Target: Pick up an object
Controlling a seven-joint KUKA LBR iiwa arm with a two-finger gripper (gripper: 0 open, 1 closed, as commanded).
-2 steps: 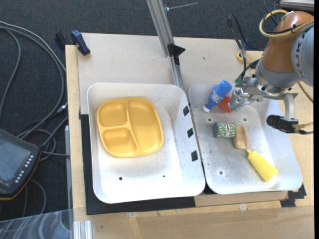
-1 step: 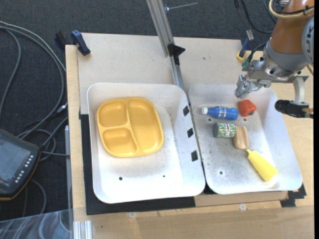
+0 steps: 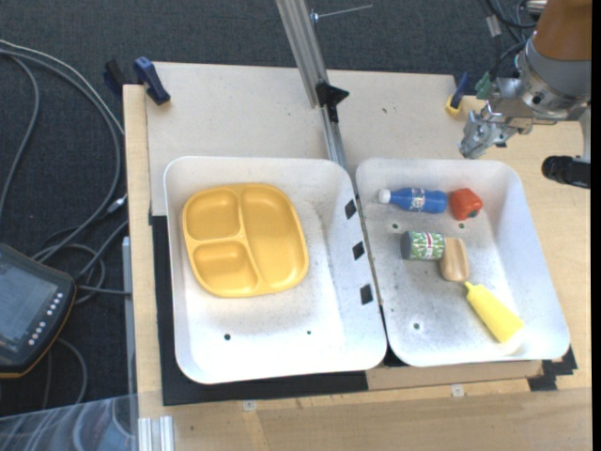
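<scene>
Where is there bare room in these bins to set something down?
Left bin: floor bare right of and below the yellow plate. Right bin: bare lower left, beside the yellow bottle. Crowded around the blue bottle and can.

1. A divided plate (image 3: 245, 241) lies in the left bin (image 3: 188, 346).
2. In the right bin (image 3: 535, 252), a bottle (image 3: 416, 199) lies far, a can (image 3: 424, 245) mid, and a squeeze bottle (image 3: 492, 313) near.
3. The gripper (image 3: 479, 139) hangs beyond the right bin's far rim.

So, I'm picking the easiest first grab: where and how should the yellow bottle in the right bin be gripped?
Probably across the wide body of the yellow bottle, coming straight down, fingers closing across its width. It lies flat and slanted, narrow neck toward the wooden block, its base near the right bin's rim. The end effector is above the bin's far edge.
</scene>
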